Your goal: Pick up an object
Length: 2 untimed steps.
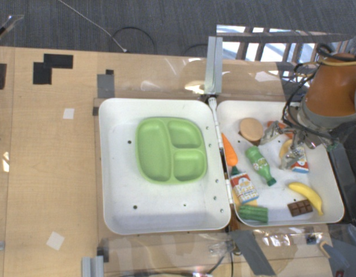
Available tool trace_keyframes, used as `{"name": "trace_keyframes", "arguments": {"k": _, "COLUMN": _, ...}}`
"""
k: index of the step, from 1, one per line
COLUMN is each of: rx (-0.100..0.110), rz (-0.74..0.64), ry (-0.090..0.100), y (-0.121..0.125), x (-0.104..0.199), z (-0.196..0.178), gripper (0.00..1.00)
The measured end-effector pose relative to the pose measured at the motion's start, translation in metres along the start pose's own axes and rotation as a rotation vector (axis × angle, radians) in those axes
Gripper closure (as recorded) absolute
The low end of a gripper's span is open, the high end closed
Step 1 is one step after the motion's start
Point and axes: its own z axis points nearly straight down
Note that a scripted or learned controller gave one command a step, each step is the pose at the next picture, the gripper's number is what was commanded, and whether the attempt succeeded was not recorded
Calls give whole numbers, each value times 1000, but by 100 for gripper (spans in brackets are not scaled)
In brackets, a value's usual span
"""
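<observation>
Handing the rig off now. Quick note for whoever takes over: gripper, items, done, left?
Gripper: low in the right bin, above a small red, white and blue item; grip can't be judged.
Right bin items: bun, carrot, green bottle, banana, chocolate, carton, green vegetable.
Left bin: green divided plate.
Done: nothing visibly lifted.
Left: grasp and lift one item.

Place: robotics lab
Signs: wooden counter [45, 172] bearing black marker patches [51, 67], two white bins [117, 212], loose cables [131, 39], grey carpet [108, 4]
</observation>
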Motion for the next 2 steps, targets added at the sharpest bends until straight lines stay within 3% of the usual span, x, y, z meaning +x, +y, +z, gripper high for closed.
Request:
{"name": "trace_keyframes", "arguments": {"k": 1, "rx": -7, "rz": -52, "ry": -3, "y": -10, "x": 18, "z": 0, "gripper": 0}}
{"name": "trace_keyframes", "arguments": {"k": 2, "rx": 0, "rz": -77, "ry": -4, "y": 47, "x": 11, "z": -2, "gripper": 0}}
